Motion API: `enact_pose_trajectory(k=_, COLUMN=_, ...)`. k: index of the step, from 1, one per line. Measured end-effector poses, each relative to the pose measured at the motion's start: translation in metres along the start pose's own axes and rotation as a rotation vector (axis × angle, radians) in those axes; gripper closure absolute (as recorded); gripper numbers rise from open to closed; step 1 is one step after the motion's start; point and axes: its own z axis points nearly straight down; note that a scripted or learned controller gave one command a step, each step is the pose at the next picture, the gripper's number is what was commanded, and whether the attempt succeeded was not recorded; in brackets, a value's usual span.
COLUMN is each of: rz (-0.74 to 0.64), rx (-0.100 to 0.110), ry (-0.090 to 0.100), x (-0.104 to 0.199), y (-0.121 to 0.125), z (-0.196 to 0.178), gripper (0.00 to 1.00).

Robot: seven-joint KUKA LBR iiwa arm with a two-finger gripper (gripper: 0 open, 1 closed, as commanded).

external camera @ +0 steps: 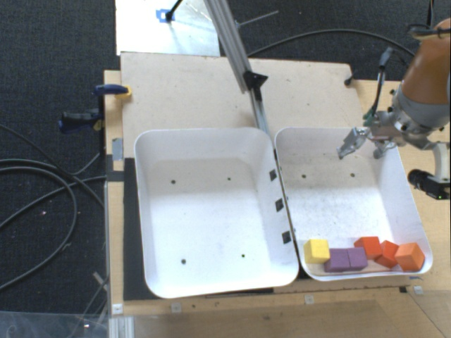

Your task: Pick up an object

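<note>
Along the near wall of the right bin lies a row of blocks: a yellow block, a purple block, a red-orange block, a red block and an orange block. My gripper hangs over the far right corner of that bin, well away from the blocks. It is open, with nothing between its two fingers.
The left bin sits beside the right one, with a shared ridge bearing small black tabs. A slanted metal pole crosses the back of the bench. A blue and yellow clamp grips the bench's left edge.
</note>
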Motion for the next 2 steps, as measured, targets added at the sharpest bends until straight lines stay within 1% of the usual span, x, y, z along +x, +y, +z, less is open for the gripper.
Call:
enact_pose_trajectory(k=1, rz=0.008, rx=0.009, ry=0.001, x=-0.038, y=-0.038, z=0.099, gripper=0.00)
enact_pose_trajectory(k=2, rz=0.004, rx=-0.009, ry=-0.005, x=-0.056, y=-0.079, z=-0.123, gripper=0.00)
